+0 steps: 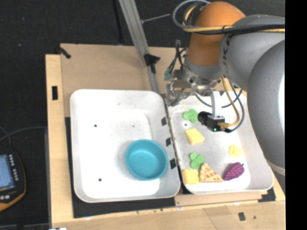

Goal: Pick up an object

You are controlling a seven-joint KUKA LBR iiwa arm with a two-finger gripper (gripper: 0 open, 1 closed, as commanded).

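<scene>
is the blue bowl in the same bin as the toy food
No, the blue bowl sits in the left bin, while the toy food pieces lie in the right bin.

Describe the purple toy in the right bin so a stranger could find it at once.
Start at the right bin, the one that holds the toy food. Go to its near right corner, where the grapes lie just right of the pizza slice. They are the one purple piece among yellow and green ones.

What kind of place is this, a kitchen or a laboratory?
Probably a robot lab test bench, not a kitchen: a grey arm reaches over two white bins on a plywood board, and the food looks like small toys.
</scene>
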